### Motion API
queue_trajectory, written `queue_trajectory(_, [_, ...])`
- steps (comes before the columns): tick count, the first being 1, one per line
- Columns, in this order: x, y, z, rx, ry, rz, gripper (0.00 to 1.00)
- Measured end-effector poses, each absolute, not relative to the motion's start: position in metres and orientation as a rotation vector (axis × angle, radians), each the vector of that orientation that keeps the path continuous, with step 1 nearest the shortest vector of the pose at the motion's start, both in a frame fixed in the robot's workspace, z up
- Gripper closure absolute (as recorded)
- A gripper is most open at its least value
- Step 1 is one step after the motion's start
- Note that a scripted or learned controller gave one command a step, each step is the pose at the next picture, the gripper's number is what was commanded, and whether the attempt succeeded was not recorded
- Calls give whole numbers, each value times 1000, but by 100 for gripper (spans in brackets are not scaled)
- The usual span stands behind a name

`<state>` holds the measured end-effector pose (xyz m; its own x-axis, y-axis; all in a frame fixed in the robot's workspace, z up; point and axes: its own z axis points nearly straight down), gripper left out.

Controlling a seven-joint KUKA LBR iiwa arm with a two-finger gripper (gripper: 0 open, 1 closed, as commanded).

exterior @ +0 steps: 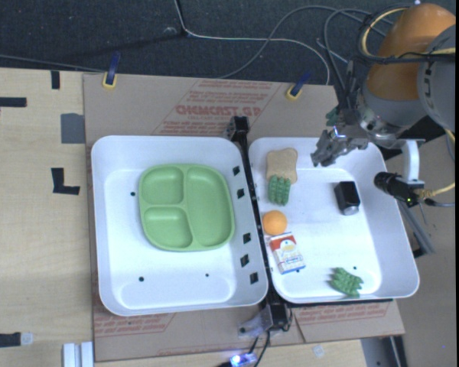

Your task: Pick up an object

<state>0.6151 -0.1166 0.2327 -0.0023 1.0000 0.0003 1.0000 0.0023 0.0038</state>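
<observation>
Light green three-compartment plastic tray (187, 207) in left white bin (115, 281), right white bin (390, 274) holding tan bread slice (281, 164), green corn piece (279, 190), orange ball (274, 222), red-and-white carton (288, 252), black block (347, 196), green leafy toy (346, 280), grey gripper (325, 154) over bin's far edge, finger state unclear

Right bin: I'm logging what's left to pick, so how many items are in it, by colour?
Green: 2, near the bread and at the front corner
Tan: 1
Orange: 1
Black: 1
Red-and-white: 1
Total: 6
</observation>
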Motion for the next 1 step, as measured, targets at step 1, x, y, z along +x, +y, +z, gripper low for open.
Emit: queue_trajectory(1, [616,-116,256,2219,2223,2,100])
